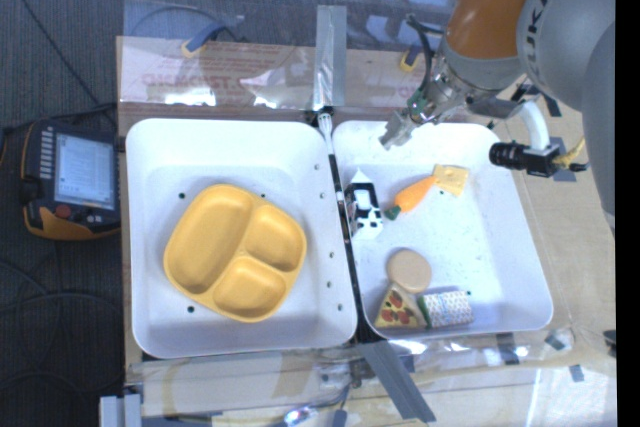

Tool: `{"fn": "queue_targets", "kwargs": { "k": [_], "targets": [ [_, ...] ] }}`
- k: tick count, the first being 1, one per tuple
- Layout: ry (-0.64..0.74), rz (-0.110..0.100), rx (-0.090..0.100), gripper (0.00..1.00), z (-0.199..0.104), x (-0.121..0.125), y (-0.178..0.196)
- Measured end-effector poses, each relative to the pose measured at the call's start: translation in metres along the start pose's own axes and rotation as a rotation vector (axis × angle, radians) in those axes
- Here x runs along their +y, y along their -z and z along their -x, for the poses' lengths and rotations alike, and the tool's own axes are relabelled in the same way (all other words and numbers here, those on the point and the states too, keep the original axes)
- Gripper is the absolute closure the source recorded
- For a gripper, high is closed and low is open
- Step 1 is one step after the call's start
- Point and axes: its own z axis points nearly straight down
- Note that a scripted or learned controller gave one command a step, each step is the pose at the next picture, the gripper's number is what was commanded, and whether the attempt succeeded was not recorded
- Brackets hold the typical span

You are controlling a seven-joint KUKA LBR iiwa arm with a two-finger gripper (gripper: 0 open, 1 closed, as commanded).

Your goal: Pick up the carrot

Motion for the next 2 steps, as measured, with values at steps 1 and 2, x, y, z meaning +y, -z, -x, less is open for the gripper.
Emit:
{"fn": "queue_targets", "kwargs": {
  "k": [1, 2],
  "targets": [
    [0.001, 0.000, 0.001, 1.00, -0.0010, 0.0009, 0.0082],
    [0.001, -0.001, 0.001, 0.00, -0.0009, 0.0007, 0.0079]
  ]
}}
